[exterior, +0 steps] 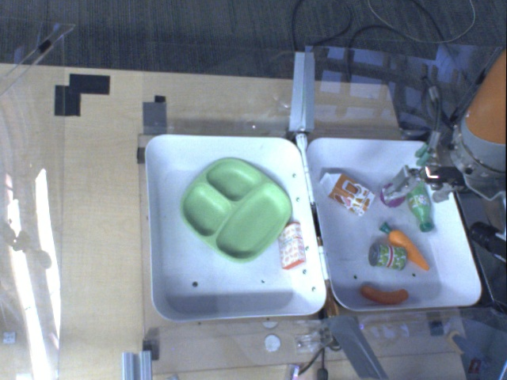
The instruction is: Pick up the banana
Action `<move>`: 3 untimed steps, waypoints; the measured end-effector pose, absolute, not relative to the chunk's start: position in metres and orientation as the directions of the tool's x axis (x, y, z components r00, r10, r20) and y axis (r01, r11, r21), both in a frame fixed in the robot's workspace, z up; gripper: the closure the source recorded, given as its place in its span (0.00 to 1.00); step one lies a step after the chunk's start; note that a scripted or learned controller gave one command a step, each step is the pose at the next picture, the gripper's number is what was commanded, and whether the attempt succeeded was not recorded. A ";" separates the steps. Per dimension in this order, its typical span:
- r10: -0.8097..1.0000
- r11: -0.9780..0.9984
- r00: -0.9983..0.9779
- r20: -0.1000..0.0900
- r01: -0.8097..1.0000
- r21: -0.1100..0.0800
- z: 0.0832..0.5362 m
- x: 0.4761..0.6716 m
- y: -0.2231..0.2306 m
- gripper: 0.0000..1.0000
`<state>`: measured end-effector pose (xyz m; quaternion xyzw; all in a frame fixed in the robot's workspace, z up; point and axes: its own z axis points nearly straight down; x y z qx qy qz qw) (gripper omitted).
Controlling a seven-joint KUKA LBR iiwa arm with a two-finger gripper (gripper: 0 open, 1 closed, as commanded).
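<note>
Gripper (pixel 417 174) hangs low over right bin (pixel 459 287), far edge, beside purple item (pixel 392 194) and green bottle (pixel 421 208); cannot tell its state.

Banana: none recognisable in either bin. Judgement: locate fruit before descending; avoid bottle, carrot (pixel 408 248), can (pixel 387 256).

Writing: small carton (pixel 348 193), pouch (pixel 291 245) in left bin (pixel 158 212) carry labels, too small to read.

A robotics lab: white bins (pixel 158 212), loose cables (pixel 333 22), toy food.

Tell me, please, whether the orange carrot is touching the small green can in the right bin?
Touching: the camera view shows the orange carrot lying against the small green can's upper right edge, no white bin floor between them.
</note>
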<state>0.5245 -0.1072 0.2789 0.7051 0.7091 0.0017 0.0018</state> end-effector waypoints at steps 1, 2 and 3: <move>0.992 -0.124 0.124 0.001 0.992 0.004 0.203 0.562 -0.151 0.00; 0.909 -0.417 0.417 0.008 0.909 0.018 0.105 0.567 -0.188 0.00; 0.965 -0.264 0.264 0.001 0.965 0.010 0.089 0.606 -0.192 0.00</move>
